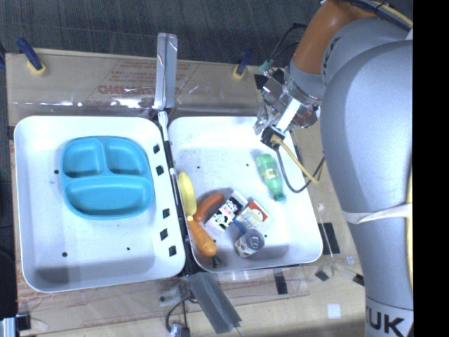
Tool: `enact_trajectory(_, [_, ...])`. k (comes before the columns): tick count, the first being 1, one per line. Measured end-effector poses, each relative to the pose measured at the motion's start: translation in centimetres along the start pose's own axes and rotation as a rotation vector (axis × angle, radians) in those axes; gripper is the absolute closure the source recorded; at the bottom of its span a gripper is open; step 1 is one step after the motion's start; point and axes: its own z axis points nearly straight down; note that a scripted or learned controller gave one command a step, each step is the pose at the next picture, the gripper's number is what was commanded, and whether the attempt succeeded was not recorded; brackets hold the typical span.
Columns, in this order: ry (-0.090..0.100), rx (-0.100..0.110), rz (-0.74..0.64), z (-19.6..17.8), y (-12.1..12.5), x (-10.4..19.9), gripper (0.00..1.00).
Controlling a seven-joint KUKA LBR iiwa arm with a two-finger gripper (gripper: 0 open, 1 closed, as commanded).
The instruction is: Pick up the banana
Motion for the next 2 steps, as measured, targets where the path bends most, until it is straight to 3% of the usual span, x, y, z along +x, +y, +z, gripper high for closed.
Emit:
enact_trajectory(1, [0.000,-0.003,-0.412,-8.33,0.48,-1.20,1.00])
enact_trajectory(2, [0.000,-0.002,-0.421,-9.27,0.36,-0.94,1.00])
